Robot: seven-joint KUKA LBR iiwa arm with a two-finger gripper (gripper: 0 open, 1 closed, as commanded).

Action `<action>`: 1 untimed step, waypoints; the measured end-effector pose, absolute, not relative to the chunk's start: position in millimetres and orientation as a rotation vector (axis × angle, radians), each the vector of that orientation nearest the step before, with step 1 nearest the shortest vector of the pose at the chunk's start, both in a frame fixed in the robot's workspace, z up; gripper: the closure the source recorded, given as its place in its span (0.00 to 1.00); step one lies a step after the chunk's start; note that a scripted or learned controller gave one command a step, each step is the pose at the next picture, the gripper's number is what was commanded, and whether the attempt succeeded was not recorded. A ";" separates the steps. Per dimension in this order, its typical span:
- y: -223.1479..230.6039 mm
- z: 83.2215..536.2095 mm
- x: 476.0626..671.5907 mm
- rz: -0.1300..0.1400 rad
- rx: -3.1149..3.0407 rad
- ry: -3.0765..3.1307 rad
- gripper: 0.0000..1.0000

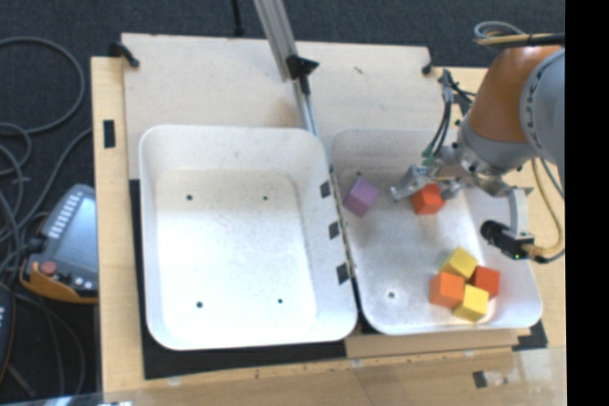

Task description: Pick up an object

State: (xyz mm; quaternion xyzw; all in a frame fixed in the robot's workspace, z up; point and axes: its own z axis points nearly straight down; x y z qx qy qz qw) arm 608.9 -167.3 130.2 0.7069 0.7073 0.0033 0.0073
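My fingers (430, 185) sit low in the right bin (404, 299), pinching an orange-red cube (428, 200) that shows between and just under them. Lilac cube (362, 196) beside, toward the left bin (238, 233). Cluster of yellow and orange cubes (464, 285) well apart, nearer the bin's front corner.

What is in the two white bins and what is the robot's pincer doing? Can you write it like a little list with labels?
left bin: white, shallow, nothing seen inside
right bin: white, holds all the blocks
purple block: near the right bin's left wall
red-orange block: right at the pincer, lifted or resting cannot be told
block cluster: two yellow, one orange, one red, bunched at the bin's near right corner
arm: grey and orange, reaching in from the right
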 end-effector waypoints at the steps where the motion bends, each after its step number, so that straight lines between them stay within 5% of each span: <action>1: -170.9 184.8 630.8 0.007 2.212 2.218 0.00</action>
